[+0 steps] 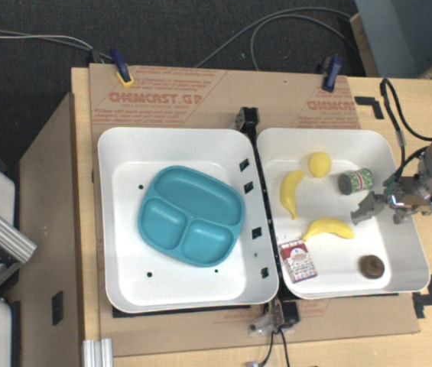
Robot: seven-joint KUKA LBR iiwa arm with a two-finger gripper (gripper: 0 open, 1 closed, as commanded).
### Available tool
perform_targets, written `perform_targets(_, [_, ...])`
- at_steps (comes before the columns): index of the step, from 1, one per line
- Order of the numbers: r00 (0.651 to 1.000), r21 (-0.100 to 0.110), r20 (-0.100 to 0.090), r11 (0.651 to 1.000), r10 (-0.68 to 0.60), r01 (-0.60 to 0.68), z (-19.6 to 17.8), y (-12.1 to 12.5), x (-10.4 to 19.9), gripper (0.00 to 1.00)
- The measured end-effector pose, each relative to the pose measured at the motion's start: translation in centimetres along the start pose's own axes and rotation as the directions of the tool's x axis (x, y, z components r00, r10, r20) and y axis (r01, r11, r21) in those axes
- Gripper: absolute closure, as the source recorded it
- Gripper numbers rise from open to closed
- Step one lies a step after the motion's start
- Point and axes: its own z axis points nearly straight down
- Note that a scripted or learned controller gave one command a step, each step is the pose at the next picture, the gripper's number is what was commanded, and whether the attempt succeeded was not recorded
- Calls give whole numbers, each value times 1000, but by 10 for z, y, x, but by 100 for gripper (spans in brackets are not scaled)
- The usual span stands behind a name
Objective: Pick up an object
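Grey two-finger gripper [378, 205] over right white bin [399, 277] | fingers apparently spread, holding nothing | curved yellow plastic banana [329, 229] just beside

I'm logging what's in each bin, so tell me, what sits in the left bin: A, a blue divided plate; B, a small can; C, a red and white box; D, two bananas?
A: the blue divided plate lies alone in the left bin.

"CHEMCAST GP" printed in red on brown board [162, 90], twice
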Motion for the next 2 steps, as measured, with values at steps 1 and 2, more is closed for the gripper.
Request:
perform_targets(1, [1000,-13,3,1000,-4,4,-6,3,0,0])
perform_targets(2, [1000,-10,2,1000,-4,4,36,5,3,0])
